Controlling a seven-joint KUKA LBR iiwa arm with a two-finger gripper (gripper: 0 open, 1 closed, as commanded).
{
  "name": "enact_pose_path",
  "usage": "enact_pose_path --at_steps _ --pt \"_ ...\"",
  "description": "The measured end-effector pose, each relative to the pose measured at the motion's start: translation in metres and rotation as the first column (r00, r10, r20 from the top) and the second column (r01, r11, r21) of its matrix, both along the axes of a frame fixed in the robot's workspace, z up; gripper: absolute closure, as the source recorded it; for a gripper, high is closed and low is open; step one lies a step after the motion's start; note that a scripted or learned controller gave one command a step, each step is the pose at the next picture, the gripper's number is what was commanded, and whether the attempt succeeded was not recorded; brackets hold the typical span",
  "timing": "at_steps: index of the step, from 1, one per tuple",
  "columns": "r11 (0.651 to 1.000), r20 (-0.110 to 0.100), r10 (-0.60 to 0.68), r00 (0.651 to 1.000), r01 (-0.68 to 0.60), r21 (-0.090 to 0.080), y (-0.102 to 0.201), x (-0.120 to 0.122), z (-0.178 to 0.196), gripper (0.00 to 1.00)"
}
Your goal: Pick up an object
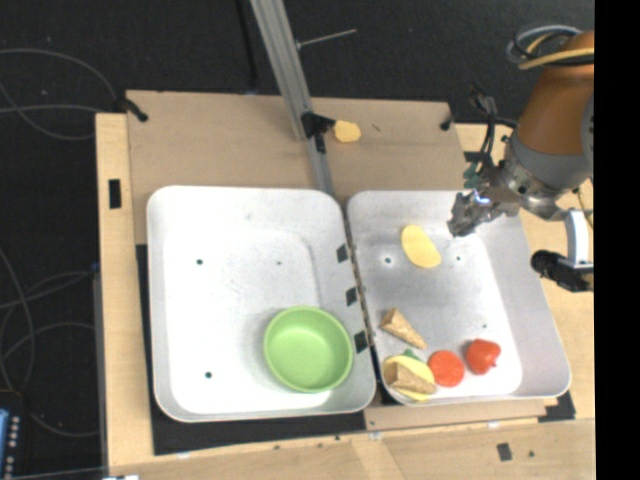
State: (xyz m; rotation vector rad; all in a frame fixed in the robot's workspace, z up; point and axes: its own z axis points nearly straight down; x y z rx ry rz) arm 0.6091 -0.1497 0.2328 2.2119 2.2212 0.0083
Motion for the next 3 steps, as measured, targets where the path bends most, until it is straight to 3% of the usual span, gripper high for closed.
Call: enact_pose_path --at_steps 1,3 --pt "1.000 -0.001 0.001 1.000 -0.001 0.000 -0.001 0.002 0.054 1.00" --pt "1.000 -0.007 0.000 1.000 0.000 -0.001 0.084 0.023 0.043 1.00"
